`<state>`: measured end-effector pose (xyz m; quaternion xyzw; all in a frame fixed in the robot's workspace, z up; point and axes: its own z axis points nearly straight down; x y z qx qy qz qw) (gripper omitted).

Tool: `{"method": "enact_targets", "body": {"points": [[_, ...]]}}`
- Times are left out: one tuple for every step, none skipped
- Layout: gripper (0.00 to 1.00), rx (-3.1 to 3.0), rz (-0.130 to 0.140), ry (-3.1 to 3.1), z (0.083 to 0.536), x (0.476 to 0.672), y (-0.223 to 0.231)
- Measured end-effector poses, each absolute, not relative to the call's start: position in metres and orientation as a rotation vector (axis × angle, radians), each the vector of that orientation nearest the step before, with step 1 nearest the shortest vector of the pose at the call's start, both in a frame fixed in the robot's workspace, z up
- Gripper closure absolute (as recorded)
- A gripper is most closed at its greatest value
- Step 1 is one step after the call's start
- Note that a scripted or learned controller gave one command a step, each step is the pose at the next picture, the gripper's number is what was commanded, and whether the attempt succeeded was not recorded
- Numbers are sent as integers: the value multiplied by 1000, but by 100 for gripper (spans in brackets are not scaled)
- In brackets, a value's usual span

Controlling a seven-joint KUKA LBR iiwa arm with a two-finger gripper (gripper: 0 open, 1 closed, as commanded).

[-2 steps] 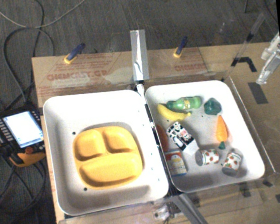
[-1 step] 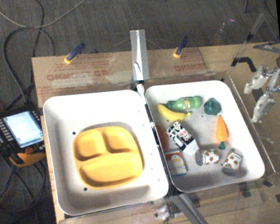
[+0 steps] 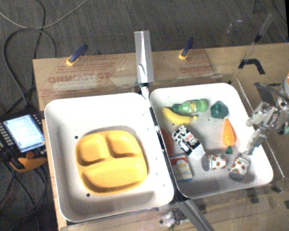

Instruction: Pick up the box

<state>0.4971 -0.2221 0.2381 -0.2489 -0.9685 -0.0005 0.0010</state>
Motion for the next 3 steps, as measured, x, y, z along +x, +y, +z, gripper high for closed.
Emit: {"method": "enact_targets", "body": {"points": [[0, 73, -3, -3144, 342, 486, -223], [100, 74, -8, -3147, 349, 490, -221], [100, -850, 0, -3024, 333, 490, -223]]}}
